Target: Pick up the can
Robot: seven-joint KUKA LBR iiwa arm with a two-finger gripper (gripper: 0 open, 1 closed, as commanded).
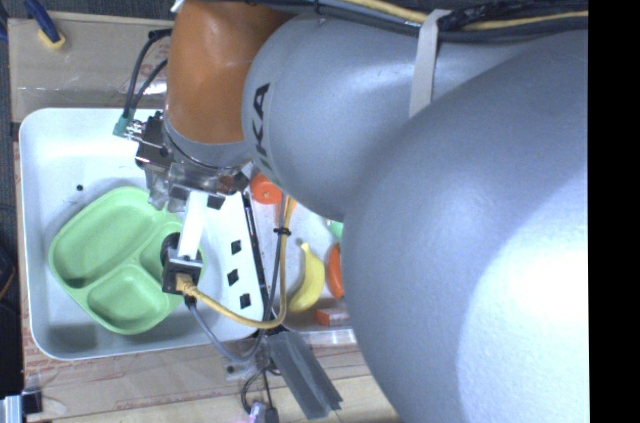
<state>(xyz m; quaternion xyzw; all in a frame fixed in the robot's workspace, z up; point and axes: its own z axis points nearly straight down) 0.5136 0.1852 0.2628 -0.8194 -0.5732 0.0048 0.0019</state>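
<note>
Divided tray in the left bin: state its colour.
Light green, seen in the camera view: the divided tray lies in the left bin.

Grey arm (440, 211) over white bin (40, 141), green tray (105, 256), perhaps banana (308, 281)

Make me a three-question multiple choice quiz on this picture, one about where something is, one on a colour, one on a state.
1. Where does the divided tray lie?
A. left bin
B. on the floor
C. on top of the arm

2. What colour is the tray?
A. red
B. green
C. black

3. How does the tray sit?
A. flipped upside down
B. standing on edge
C. flat, open side up

Answers: 1 A, the tray rests in the left bin. 2 B, it is light green. 3 C, its compartments face up.
</note>
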